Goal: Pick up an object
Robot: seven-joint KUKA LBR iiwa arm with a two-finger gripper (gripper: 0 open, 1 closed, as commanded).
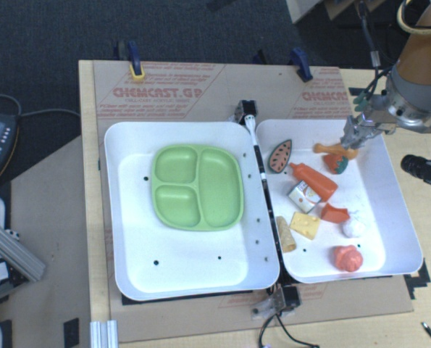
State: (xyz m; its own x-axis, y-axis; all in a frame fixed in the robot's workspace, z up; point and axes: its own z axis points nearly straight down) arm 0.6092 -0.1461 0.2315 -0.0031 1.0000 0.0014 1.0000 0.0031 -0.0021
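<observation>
The right bin (400,194) holds several toy foods. Among them are a watermelon slice (280,156), an orange bottle-shaped piece (314,180), a small white carton (300,197), a yellow cheese wedge (306,225) and a red lumpy piece (347,258). An orange carrot-like toy (329,150) with a red and green end lies near the bin's back right. My gripper (354,138) hangs right over that toy's right end, close to it or touching it. Nothing is lifted off the bin floor.
In the left bin (128,252) lies a green divided plate (198,187). A tan cylinder (285,235), a red wedge (335,213) and a white lump (353,228) sit in the right bin's front half. The divider between the bins (262,194) runs down the middle.
</observation>
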